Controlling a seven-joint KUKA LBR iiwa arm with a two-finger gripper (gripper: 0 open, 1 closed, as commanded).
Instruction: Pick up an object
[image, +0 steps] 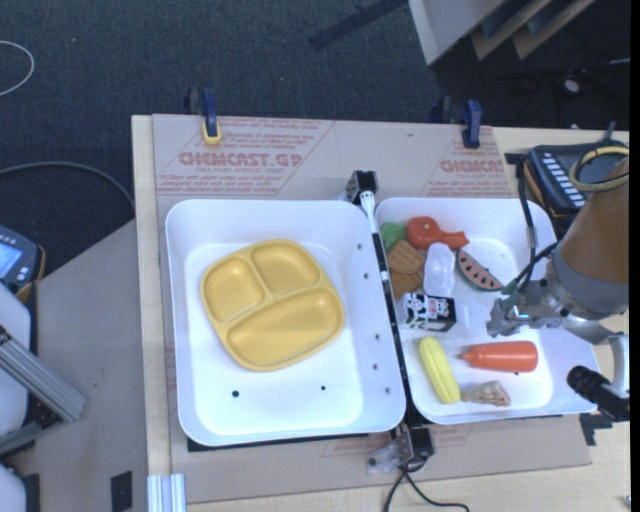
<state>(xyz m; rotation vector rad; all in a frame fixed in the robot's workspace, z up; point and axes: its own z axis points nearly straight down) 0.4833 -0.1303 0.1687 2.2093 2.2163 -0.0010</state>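
The right bin (540, 400) holds several toy foods. An orange-red carrot (498, 355) lies near its front, with a yellow corn cob (437, 368) to its left and a tan bread piece (485, 395) in front. Further back are a black-and-white carton (430, 312), a clear plastic piece (440, 268), a watermelon slice (478, 270), a red vegetable (435, 233), a brown cookie (405, 262) and a green item (392, 235). My gripper (508, 318) hangs over the right bin, just behind the carrot and right of the carton. Nothing is visibly held.
The left bin (190, 300) carries a yellow divided plate (272, 302). A black clamp bar (378, 260) runs along the seam between the bins. My grey and orange arm (600, 250) covers the right bin's right edge. Blue clamps (209, 108) hold the board at the back.
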